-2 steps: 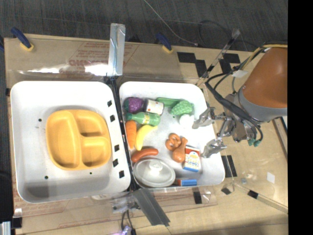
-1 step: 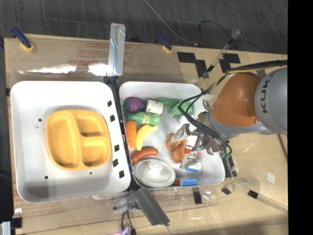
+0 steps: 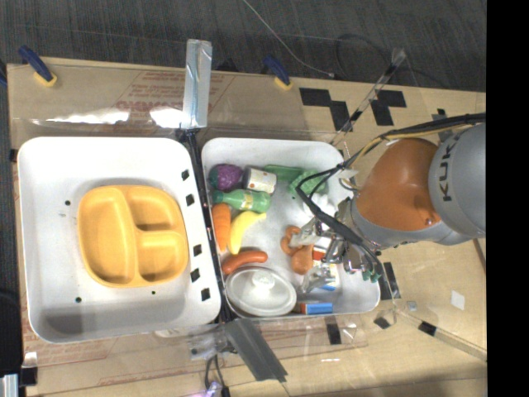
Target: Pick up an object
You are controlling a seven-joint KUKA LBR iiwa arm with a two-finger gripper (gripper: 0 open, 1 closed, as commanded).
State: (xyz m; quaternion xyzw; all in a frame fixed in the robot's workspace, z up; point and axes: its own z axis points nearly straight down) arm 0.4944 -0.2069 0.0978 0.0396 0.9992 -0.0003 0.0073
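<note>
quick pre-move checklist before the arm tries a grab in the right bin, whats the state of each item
1. Gripper is over the right bin, not the left one: ok.
2. A target lies right under it: cannot tell; small orange pieces and other bits crowd together there.
3. Something already held between the fingers: cannot tell, clutter hides it.
4. Neighbours leave room: not ok; the round white lid and the red sausage sit close by.
5. Cables free of the objects: cannot tell; they drape across the bin near the wrist.
6. Yellow tray in the left bin out of the way: ok.

divided tray [image 3: 132,234] in left bin [image 3: 41,222], toy food [image 3: 240,201] in right bin [image 3: 273,149]
</note>
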